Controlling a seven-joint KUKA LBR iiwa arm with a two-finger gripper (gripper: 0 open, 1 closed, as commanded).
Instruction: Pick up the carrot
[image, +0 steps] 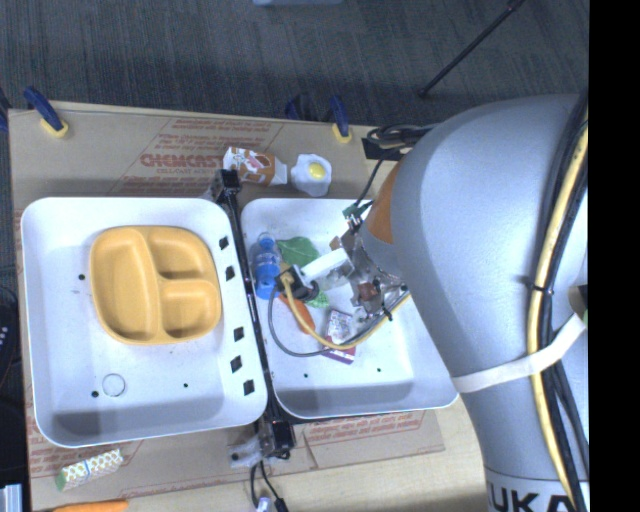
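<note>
The carrot (300, 312) is a thin orange piece lying at a slant in the left half of the right bin (400, 385). It sits just below a green leafy item (297, 249) and beside a blue bottle (265, 265). My gripper (370, 292) hangs low over the middle of the right bin, a short way to the right of the carrot. The big grey arm covers the bin's right side. Nothing can be seen held in the gripper.
A small printed packet (338, 326) lies just right of the carrot, near the gripper. The left bin (60, 400) holds a yellow divided plate (155, 281). Behind the bins sit a small brown carton (250, 165) and a yellow-and-white item (312, 175).
</note>
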